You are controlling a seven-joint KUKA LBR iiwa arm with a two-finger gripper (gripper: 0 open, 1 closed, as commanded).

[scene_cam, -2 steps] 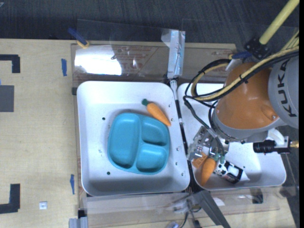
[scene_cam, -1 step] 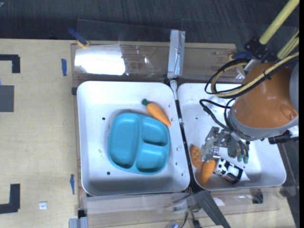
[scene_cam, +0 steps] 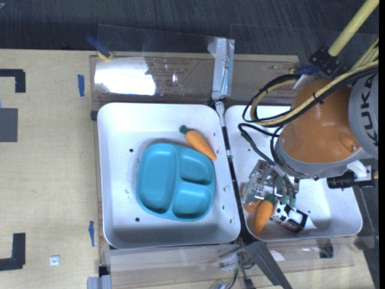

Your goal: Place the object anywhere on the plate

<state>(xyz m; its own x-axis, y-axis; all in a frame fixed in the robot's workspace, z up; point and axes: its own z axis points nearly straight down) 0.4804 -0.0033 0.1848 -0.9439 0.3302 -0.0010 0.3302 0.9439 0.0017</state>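
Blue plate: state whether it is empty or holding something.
Empty. The blue plate shows bare compartments; one carrot lies beside its rim in the bin.

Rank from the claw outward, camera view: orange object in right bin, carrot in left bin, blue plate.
1. Orange object: right bin, right at the claw.
2. Carrot: left bin, by the plate's upper right edge.
3. Blue plate: middle of the left bin, a close call with the carrot.
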